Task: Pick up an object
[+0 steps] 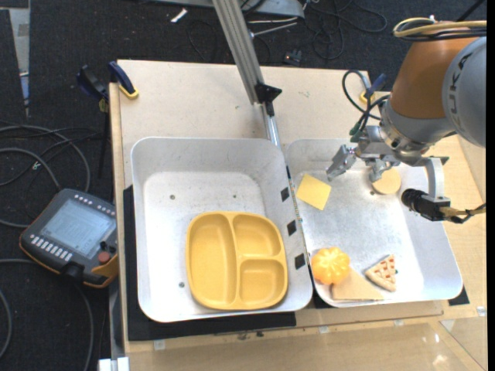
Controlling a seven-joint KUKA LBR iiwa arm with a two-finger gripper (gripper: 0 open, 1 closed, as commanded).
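So we've got the arm (pixel 437 83) coming in from the right, hanging over the far part of the right bin (pixel 433 273). The gripper (pixel 362 165) sits above the bin floor with its jaws apart: one finger (pixel 339 163) pokes out to the left and the other side is lower right, and there's nothing between them.

Closest thing to it is a flat yellow square (pixel 314 192) (looks like a toy cheese slice), lying on the bin floor just beside the left finger and a bit nearer the camera; we can't tell if they touch. There's also a pale round piece (pixel 386 182) right under the gripper body, partly hidden by it.

Down at the near edge of the same bin we see an orange pumpkin-ish toy (pixel 330 265), resting against a tan flat slab (pixel 352 288). A little pizza wedge (pixel 382 273) lies on the right end of that slab.

The left bin (pixel 155 168) has a yellow divided plate (pixel 236 260) with three compartments sitting in its near half, well apart from the gripper.

Off the bench on the left, a teach pendant (pixel 71 236) lies on the dark floor with its cables.
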